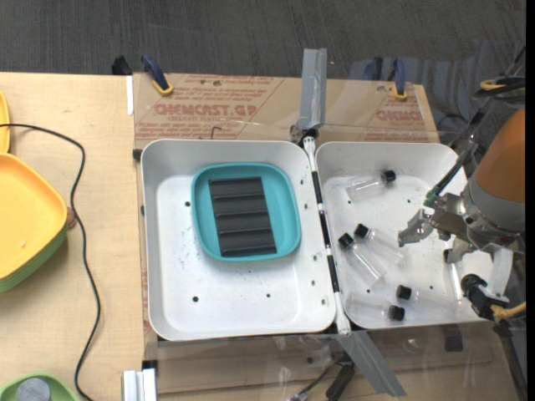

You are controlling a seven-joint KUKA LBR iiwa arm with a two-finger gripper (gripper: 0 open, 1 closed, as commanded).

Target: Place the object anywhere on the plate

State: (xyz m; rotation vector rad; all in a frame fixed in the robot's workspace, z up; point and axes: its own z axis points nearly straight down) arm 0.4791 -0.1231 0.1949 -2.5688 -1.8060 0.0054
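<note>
Gripper (411,234) over right bin (435,153), fingers look spread, nothing between them — hovering above clear vials with black caps. Nearest vial (361,262) lies just left-below, tilted. Teal plate (288,215) sits in left bin (167,249), well apart. Advice: square fingers across vial's body, not cap; descend straight, close gently — slick tube may roll.
</note>
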